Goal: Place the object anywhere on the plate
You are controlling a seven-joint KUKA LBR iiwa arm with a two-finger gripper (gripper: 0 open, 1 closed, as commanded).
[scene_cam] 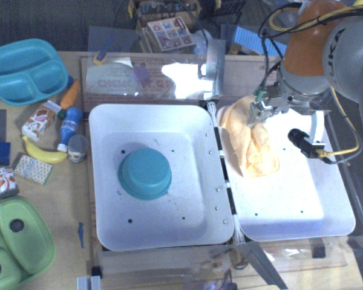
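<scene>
Two shallow white bins side by side on the wooden worktop [54,234]. Left bin [109,222]: a round teal plastic plate [146,173], turned upside down by the look of it, sits a little left of the bin's centre, nothing on it. Right bin [302,216]: a crumpled pale yellow-orange cloth [252,147] lies in the upper left part, against the divider between the bins, well apart from the plate.

Grey arm with orange band [311,38] reaches in from the right, wrist over the upper part of the right bin. The hand [257,112] sits at the top edge of the cloth, pressed into or touching the fabric; cannot tell whether its fingers are spread or closed, since the wrist body and cloth folds hide them. No lifted fabric is visible; the cloth rests on the bin floor.

Off to the left of the bins: a blue sectioned plastic tray [25,71], a yellow banana [43,151], a blue bottle [69,127], a small metal can [4,182], and a green moulded tray [15,243] at the lower corner.
</scene>
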